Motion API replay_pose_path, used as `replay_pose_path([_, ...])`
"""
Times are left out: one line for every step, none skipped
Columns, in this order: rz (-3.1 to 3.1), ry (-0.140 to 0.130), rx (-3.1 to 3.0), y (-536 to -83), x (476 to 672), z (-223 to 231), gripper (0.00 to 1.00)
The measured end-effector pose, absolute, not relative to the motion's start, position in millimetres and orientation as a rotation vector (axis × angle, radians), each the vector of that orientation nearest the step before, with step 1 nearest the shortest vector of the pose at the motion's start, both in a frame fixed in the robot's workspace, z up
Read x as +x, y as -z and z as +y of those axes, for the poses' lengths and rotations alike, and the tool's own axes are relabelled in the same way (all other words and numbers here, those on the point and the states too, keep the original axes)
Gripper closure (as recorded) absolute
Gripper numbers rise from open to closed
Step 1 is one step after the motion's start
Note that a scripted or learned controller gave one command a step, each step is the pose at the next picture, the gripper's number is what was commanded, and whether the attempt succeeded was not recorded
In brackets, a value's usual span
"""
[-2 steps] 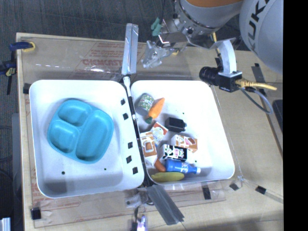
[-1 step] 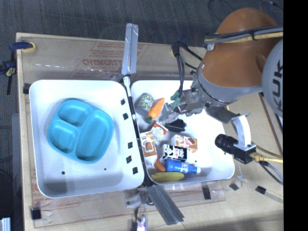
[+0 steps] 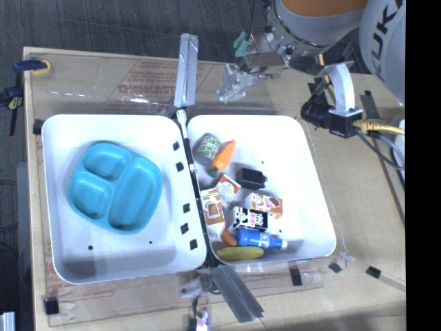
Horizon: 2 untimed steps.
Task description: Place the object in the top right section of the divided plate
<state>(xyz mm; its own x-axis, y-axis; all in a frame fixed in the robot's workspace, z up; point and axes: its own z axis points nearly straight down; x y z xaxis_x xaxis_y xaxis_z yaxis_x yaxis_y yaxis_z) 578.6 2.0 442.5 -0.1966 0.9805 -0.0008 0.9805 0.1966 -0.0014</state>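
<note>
The arm hangs high over the far edge of the counter [image 3: 386,205], behind the right bin [image 3: 313,185]. Its gripper [image 3: 234,88] points down and to the left, above the bench just past the bin's back wall. The fingers [image 3: 227,92] appear slightly parted with nothing visible between them; the gripper is judged empty.

The blue divided plate [image 3: 114,187] lies in the left bin [image 3: 62,254], all three sections bare. No object has reached it.

The candidates for the task's object all lie in the right bin, clustered toward its left wall: a small tin [image 3: 207,145] and a carrot [image 3: 222,155] touching one another at the back; a black block [image 3: 251,178] near the middle; several printed cartons [image 3: 265,204] below it; a blue bottle [image 3: 260,239] and a yellow-green pickle-shaped piece [image 3: 240,253] at the front wall. The task sentence does not specify which one is meant.

Assessment: the pick step has not begun and the task stands at its start. The next move calls for bringing the gripper forward and down into the right bin over one item. The black block stands most apart from its neighbours and looks the cleanest grasp; the crowded pieces risk a missed or double pick. Transfer then calls for crossing the divider between the bins to the plate's top right section.
</note>
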Motion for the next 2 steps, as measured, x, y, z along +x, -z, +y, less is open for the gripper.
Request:
replay_pose_path([-2.533, -0.001, -1.858, -443, 481.4, -36, 1.0])
replay_pose_path([-2.415, 0.0, -2.009, -442, 485.9, 88, 1.0])
